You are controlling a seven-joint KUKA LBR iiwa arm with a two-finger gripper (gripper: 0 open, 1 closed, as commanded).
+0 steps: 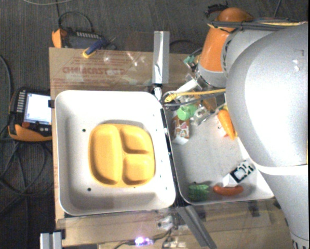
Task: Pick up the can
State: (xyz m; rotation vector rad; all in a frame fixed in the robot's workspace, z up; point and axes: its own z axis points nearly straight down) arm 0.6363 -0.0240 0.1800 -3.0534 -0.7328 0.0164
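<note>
The can [182, 130], small with a red and white label, lies in the right bin [206, 154] close to its left wall, in the upper part. My gripper [199, 109] reaches down from the orange-banded wrist [215, 48] at the bin's top end, just above and to the right of the can. A green item [186, 111] sits between the gripper and the can. The big grey arm body covers the bin's right side.
An orange carrot [226, 123] lies beside the gripper. A green vegetable [198, 191], a red sausage-like piece [228, 190] and a white and black object [240, 173] lie at the bin's lower end. The left bin [71, 113] holds a yellow divided plate [122, 154].
</note>
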